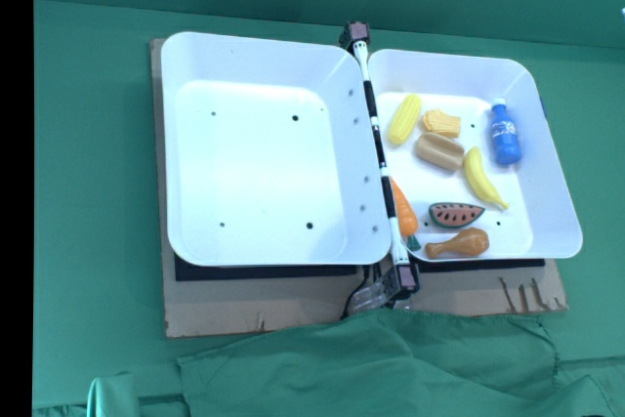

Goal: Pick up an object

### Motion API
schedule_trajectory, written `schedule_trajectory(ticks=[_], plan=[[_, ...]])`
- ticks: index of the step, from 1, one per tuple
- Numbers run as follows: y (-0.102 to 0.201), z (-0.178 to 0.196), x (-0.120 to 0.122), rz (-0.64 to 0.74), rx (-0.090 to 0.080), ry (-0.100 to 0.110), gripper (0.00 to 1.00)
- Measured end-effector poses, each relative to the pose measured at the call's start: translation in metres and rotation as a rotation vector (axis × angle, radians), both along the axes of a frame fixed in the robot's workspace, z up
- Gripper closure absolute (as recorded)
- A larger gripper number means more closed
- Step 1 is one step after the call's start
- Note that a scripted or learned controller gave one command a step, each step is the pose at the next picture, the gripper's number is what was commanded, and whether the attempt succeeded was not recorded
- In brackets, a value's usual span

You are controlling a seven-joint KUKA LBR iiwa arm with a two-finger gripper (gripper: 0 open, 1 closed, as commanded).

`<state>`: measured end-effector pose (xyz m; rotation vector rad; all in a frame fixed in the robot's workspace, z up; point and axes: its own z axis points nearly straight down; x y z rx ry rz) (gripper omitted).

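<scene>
The right bin [547, 210] holds several toy foods. A yellow corn cob [404, 119] lies at its upper left, with a small yellow piece [441, 123] beside it and a tan hot dog bun [438, 152] below. A blue bottle [504, 134] lies at the upper right. A banana [482, 178] lies in the middle right. A watermelon slice [456, 215] and a chicken drumstick [458, 245] lie near the front. An orange carrot [403, 209] rests against the left wall.
The left bin [195, 63] stands beside the right one, joined by a black-and-white bar [376, 142] with clamps at both ends. Both sit on a cardboard sheet [254, 308]. Crumpled green cloth [391, 366] lies in front.
</scene>
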<state>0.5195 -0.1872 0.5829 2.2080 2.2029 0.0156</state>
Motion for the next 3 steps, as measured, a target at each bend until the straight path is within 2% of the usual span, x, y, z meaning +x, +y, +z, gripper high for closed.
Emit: schedule_trajectory(ticks=[1,2,3], plan=[[0.0,-0.009,0.0,-0.002,0.006,0.018,0.0],[0.075,0.049,0.011,0.007,0.007,0.01,0.0],[0.069,0.059,0.009,-0.006,0.004,0.01,1.0]])
